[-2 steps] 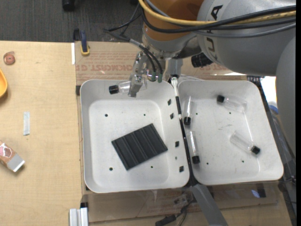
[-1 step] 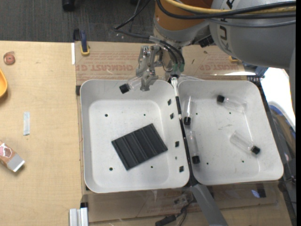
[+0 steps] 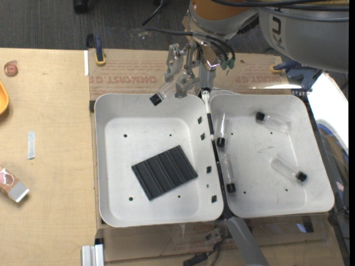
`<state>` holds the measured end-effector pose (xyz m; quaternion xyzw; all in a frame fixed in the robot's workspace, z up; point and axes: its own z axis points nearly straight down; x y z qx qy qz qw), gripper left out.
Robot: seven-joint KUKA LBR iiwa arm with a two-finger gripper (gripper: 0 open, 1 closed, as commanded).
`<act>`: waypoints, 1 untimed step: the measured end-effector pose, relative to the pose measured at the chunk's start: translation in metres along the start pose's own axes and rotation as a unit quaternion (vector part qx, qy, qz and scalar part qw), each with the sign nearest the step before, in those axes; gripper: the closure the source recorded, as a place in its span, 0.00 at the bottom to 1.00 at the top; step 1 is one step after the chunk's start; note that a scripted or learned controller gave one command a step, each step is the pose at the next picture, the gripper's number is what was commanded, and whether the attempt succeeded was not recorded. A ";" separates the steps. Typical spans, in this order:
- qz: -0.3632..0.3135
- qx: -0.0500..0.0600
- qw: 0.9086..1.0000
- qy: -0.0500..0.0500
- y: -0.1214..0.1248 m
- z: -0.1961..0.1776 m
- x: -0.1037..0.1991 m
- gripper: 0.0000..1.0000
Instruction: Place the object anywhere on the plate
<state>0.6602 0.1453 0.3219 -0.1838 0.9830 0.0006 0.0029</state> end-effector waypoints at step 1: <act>-0.159 -0.001 0.987 0.000 0.078 -0.027 -0.030 1.00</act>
